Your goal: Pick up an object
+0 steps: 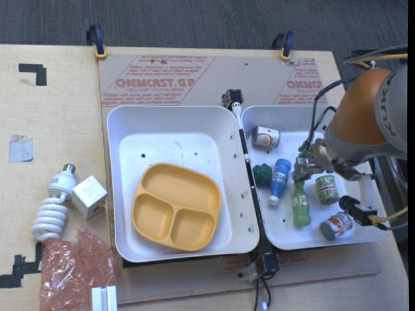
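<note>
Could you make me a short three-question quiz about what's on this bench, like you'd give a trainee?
1. True or false: the yellow tray has three compartments.
2. What lies right of the green bottle? A) small green-labelled can B) blue bottle C) light bulb
3. Which bin does the gripper hang over?

Key: 1 true. 2 A. 3 the right bin.

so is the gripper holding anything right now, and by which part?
Cannot tell. The gripper sits just above the green bottle's cap, and the wrist blocks the view.
</note>
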Controlling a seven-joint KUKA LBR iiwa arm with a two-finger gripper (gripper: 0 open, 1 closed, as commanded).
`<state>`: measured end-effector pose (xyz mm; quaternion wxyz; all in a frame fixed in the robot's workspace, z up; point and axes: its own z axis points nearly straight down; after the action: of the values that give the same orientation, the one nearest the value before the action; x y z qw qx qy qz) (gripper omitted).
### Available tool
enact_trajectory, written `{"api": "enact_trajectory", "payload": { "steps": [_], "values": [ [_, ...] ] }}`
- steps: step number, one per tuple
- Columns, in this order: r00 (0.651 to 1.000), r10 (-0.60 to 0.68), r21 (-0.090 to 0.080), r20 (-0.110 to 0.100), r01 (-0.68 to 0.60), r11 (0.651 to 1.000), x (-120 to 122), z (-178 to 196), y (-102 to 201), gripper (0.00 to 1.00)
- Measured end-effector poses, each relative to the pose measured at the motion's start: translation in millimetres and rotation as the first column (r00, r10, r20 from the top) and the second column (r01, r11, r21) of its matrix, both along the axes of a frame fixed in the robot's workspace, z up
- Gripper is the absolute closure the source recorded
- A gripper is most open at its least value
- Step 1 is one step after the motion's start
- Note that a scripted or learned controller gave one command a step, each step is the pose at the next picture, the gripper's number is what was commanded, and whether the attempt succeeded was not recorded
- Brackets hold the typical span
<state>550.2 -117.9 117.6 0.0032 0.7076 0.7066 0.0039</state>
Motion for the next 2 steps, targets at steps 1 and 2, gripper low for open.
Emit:
{"api": "enact_trajectory", "payload": {
  "steps": [1,2],
  "values": [
    [1.0,0.0,-0.001,-0.011,0.0,1.0,-60,-25,16,0.0],
    [1.0,0.002,-0.002,-0.009,-0.002,1.0,22,-25,-9,0.0]
  ]
}}
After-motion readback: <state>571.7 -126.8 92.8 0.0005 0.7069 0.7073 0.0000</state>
